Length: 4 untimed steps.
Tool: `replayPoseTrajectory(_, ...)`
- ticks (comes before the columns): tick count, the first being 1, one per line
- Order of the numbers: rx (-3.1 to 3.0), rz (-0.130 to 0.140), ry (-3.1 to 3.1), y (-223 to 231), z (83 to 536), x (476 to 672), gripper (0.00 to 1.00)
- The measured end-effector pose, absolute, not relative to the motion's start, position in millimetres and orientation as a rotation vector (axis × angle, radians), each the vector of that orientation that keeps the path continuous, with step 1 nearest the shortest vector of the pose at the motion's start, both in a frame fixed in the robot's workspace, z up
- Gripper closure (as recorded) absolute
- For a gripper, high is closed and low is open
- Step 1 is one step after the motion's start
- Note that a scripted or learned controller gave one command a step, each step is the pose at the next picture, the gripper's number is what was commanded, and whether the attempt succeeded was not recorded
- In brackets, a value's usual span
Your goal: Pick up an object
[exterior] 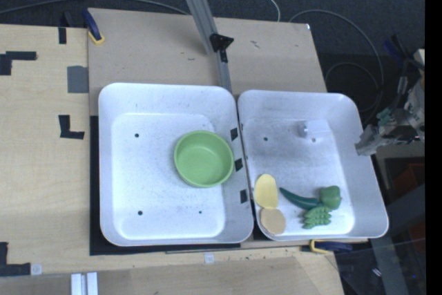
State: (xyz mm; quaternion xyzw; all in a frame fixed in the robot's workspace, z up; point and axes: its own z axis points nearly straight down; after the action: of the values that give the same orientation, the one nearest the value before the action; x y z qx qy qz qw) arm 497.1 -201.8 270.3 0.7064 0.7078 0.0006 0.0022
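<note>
Right bin (345,110), near corner: a cluster of small plastic toy foods, namely a yellow piece (266,191), a tan round piece (273,221), a dark green pepper-like piece (298,198) and two lighter green pieces (323,207), close together and some touching; left bin (124,114): one green bowl (203,159), upright, well apart from the rest. All look light, rigid and smooth, so likely slippery; the bowl is best taken across its rim, the yellow piece across its narrow width. The tool (387,131) sits at the right bin's outer edge, too blurred to tell how it stands.
</note>
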Motion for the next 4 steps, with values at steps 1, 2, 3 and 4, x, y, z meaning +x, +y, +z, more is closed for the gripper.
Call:
replayPoseTrajectory(1, 2.215, -0.001, 2.230, -148.6, 254.0, 510.6, 1.00)
replayPoseTrajectory(2, 2.217, -0.002, 2.230, -101.4, 245.8, 512.1, 1.00)
replayPoseTrajectory(3, 2.214, 0.001, 2.232, -45.1, 250.7, 518.7, 1.00)
replayPoseTrajectory(4, 2.215, -0.003, 2.231, 8.6, 234.6, 533.0, 1.00)
